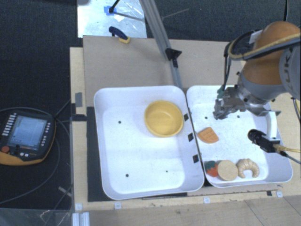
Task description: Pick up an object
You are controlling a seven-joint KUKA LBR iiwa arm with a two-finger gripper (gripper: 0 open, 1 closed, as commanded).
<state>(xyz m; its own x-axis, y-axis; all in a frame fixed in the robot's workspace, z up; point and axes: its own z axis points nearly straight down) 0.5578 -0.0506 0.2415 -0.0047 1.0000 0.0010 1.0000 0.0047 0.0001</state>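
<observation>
My gripper [220,112] hangs over the upper part of the right bin [203,94], with nothing visibly held. Below it and to the left, an orange wedge-shaped piece [208,135] lies on the bin floor. Along the bin's near edge sit a round tan cookie [227,170], a croissant [248,167] to its right, and a small red and green item [211,167] to its left. A yellow bowl [163,118] rests upright in the upper right of the left bin [117,164].
A black cylindrical part [261,141] on the arm juts over the right bin's right side. A metal pole [160,29] slants across the bench behind the bins. A teach pendant [24,135] lies on the floor at the left.
</observation>
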